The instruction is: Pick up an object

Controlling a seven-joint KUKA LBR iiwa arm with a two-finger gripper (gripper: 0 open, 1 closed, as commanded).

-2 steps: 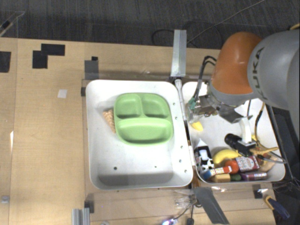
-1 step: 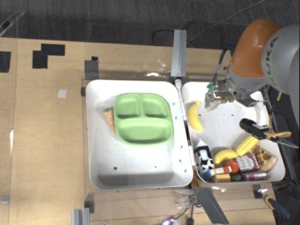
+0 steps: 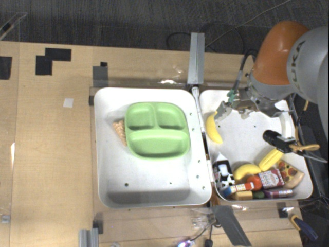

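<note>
My gripper (image 3: 232,112) hangs over the upper part of the right bin (image 3: 241,138), open, with nothing between its fingers. A yellow banana (image 3: 213,128) lies against that bin's left wall, just below and left of the gripper. Along the bin's front edge sits a heap of small things: a second banana (image 3: 246,170), a yellow corn cob (image 3: 270,159), a red tomato (image 3: 254,181), a ketchup bottle (image 3: 268,179) and a black-and-white item (image 3: 222,171).
The left bin (image 3: 149,189) holds a green divided plate (image 3: 156,129) with a tan item (image 3: 119,131) poking out from under its left side. A metal post (image 3: 196,58) stands behind the wall between the bins.
</note>
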